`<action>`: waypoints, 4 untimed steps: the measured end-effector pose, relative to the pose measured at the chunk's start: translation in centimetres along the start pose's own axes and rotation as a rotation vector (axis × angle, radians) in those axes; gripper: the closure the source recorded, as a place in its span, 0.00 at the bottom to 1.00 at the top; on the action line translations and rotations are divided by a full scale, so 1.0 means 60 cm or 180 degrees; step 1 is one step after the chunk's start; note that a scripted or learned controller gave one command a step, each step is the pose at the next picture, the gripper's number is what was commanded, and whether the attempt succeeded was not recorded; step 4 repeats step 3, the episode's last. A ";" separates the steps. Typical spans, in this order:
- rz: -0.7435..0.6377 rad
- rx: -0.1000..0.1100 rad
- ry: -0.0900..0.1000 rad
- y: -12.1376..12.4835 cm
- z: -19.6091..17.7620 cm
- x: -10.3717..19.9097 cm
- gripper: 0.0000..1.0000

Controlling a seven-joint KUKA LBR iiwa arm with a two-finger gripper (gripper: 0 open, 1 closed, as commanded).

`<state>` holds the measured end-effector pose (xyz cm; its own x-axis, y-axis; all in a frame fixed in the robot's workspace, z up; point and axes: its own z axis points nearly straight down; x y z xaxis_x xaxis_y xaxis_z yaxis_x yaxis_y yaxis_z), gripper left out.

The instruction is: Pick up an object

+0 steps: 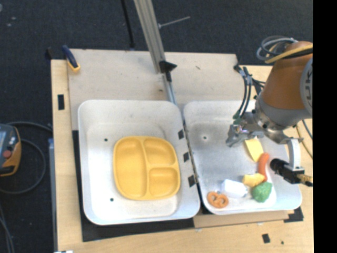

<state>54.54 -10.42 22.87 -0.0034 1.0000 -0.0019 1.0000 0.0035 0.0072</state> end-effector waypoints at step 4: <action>-0.0013 0.0017 0.0010 0.022 -0.039 0.254 1.00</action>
